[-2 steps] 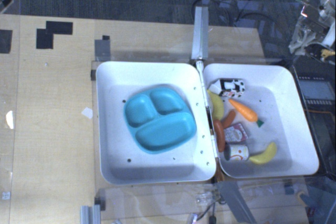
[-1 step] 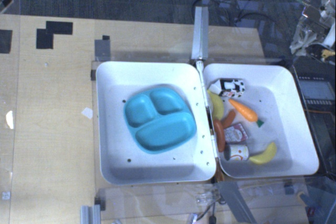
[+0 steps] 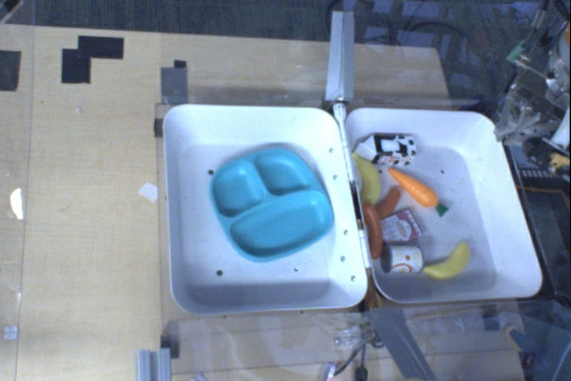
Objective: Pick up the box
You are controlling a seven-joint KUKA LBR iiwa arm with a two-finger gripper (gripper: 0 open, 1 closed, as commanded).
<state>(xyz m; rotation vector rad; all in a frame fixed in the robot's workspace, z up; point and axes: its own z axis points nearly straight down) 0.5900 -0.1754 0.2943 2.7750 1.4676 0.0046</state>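
Lying side by side on the wooden bench [image 3: 89, 192], two shallow white bins took up the middle of the view. The left bin [image 3: 192, 281] held a blue divided tray [image 3: 270, 201], tilted a little. The right bin [image 3: 500, 192] held the smaller things, most of them gathered along its left wall. The robot arm [image 3: 540, 89] stood at the right edge, above the bin's far right corner, and whether its gripper was apart or together could not be told. An orange carrot [image 3: 415, 187] lay near the bin's middle, a yellow banana [image 3: 449, 262] toward the near side, and a red sausage [image 3: 378, 219] beside the wall. The box [image 3: 401, 227], small and pinkish, lay between the sausage and the banana, just behind a small can [image 3: 403, 260]. A black and white toy cow [image 3: 393, 148] sat at the far side.
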